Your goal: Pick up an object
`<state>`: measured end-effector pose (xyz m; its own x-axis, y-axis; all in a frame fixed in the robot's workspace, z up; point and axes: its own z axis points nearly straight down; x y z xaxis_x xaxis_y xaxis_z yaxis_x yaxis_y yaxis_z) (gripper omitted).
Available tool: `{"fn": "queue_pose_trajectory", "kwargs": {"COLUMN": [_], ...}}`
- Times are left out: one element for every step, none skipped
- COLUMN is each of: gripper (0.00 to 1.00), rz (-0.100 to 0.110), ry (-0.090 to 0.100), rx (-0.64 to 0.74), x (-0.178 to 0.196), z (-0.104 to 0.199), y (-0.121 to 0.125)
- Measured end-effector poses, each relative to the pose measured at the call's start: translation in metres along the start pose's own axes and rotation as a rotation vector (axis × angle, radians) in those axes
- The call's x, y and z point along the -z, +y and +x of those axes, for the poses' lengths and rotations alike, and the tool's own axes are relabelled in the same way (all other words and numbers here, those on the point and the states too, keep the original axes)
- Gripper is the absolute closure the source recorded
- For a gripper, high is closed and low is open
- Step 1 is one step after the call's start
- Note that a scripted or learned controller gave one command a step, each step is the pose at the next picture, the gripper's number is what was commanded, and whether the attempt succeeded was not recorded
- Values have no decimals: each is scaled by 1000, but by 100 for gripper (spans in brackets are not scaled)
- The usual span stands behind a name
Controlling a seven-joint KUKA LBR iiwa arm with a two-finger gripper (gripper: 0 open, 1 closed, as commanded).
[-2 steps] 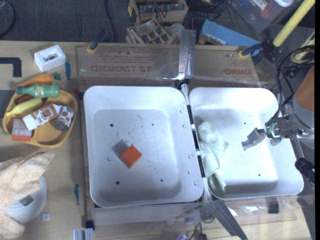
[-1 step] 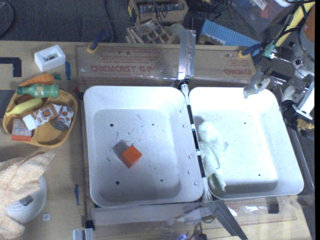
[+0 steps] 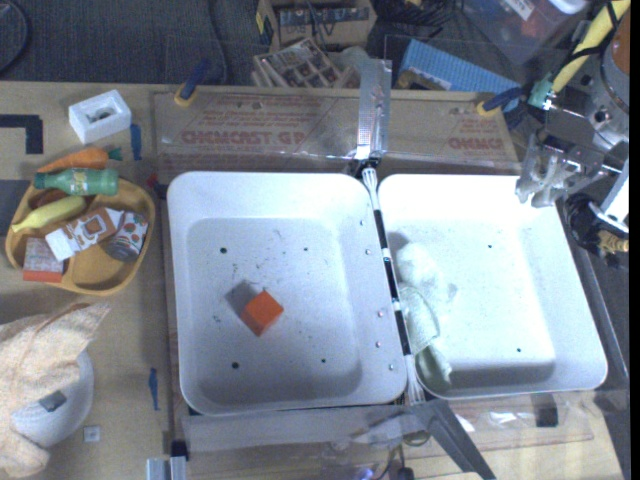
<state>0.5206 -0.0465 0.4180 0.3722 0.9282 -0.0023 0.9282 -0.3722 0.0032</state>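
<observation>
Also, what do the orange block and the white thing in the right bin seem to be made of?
Orange block: probably painted wood or hard plastic; flat matte faces and sharp edges.
White crumpled thing: seems to be soft cloth or paper; folds, no fixed shape. Too blurred to tell which.

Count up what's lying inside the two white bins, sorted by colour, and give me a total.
Orange: 1, the orange block in the left bin.
White: 1, the crumpled white cloth along the left side of the right bin.
Total: 2.
</observation>
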Motion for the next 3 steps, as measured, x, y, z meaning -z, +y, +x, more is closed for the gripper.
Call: {"fn": "queue_pose_trajectory", "kwargs": {"gripper": [100,100,100], "rz": [2,3,2], "ry": [1,1,4], "rx": [-267,-677,-883], "x": [17,14,17], "z": [65,71,149], "y": [35,40,90]}}
